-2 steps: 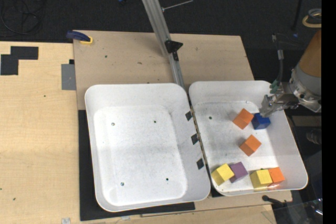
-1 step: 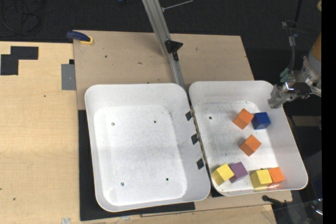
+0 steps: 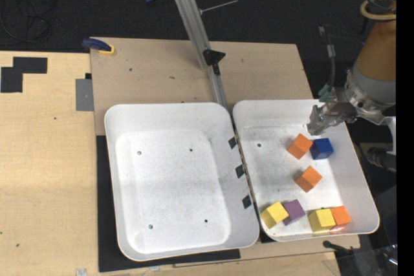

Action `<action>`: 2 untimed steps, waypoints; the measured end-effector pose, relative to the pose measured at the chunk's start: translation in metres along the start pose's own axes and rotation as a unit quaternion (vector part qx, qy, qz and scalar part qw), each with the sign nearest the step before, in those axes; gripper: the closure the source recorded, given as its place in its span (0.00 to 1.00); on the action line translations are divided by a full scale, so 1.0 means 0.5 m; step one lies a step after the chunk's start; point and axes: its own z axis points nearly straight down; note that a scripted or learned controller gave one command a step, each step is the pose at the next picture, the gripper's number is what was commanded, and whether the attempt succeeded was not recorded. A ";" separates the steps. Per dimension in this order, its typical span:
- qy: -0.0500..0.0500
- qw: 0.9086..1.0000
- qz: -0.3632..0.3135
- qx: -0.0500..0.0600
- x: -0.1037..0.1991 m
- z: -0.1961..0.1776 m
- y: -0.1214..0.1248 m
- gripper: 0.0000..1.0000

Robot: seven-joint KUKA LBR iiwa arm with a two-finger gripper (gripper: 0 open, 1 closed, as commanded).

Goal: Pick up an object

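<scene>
While nothing is lifted yet, the likeliest target is the pair of cubes in the right bin point(image 3: 362, 203): an orange cube point(image 3: 299, 146) and a blue cube point(image 3: 321, 148), touching or nearly so, in the far right part of the bin. The gripper point(image 3: 318, 123) hangs just above and beyond them, close to the bin's far right wall; whether it is spread or pressed together I cannot tell, since its tip is small and dark against the blocks. No cube can be seen between its tips.

Nearer sits a second orange cube point(image 3: 308, 178) alone, and along the near wall a yellow cube point(image 3: 275, 212) beside a purple one point(image 3: 294, 209), then another yellow point(image 3: 321, 220) against an orange point(image 3: 340, 215). The left bin point(image 3: 116, 119) lies beside it.

The risk, as I judge it, is crowding: coming down on the orange-blue pair, one tip could land on a cube top or wedge both apart, shoving them away rather than gripping one. The nearby wall could also block a tip.
</scene>
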 end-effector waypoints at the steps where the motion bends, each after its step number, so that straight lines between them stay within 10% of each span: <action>1: 0.000 1.000 0.000 0.001 0.091 0.027 0.037 1.00; 2: 0.000 1.000 0.000 0.002 0.193 0.063 0.053 1.00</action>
